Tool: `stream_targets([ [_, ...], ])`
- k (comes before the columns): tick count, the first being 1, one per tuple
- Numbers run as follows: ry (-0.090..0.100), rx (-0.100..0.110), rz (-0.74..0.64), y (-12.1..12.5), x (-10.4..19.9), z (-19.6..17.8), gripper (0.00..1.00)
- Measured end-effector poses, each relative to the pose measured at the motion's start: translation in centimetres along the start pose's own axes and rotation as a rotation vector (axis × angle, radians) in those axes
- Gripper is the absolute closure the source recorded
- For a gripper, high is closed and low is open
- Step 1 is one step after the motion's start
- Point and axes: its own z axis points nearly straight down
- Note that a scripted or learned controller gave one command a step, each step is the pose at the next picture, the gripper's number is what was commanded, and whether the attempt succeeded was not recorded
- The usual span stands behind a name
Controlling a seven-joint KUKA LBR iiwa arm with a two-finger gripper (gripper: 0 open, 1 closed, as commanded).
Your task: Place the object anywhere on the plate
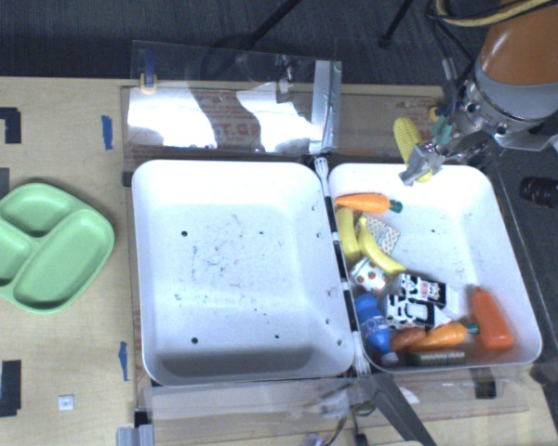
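A green divided plate (45, 246) lies on the wooden bench at the far left, outside both bins. My gripper (418, 167) hangs over the back edge of the right bin (465, 214), at the top right. A yellow corn cob (405, 136) sits between its fingers, so the gripper is shut on it. A grey finger (417, 164) crosses in front of the cob's lower end. The cob is tilted and held above the bin's rim, far from the plate.
The right bin holds a carrot (363, 203), bananas (350, 235), a black-and-white item (417, 297), a blue piece (366, 308) and an orange-red vegetable (491, 320). The left bin (232, 258) lies between gripper and plate. A clear plastic sheet (232, 105) stands behind it.
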Motion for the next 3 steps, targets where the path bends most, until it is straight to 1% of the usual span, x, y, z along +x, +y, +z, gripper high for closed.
stream_targets([
  [1,0.002,0.002,0.065,-3.4,9.3,8.3,1.0],
  [2,0.003,0.004,0.096,-7.4,13.3,11.9,1.0],
  [3,0.002,0.003,0.373,-2.2,12.0,13.2,1.0],
])
